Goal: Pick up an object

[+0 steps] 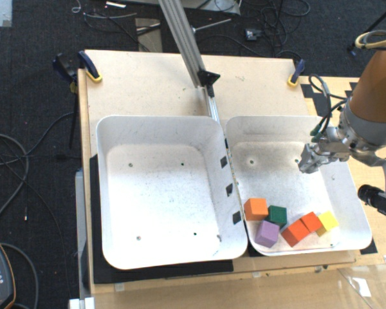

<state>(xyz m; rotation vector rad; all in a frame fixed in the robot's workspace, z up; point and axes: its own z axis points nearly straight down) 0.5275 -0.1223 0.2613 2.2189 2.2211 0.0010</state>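
Toward seven o'clock from the grey two-finger gripper, whose grip state cannot be told, a cluster of small foam cubes led by the orange cube is found along the right white bin's near edge.

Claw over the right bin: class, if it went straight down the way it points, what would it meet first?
Most likely the bare floor of the right bin; the claw hangs well behind the blocks, though depth is unclear.

Grey arm, orange band, cables, silvery metal end effector.
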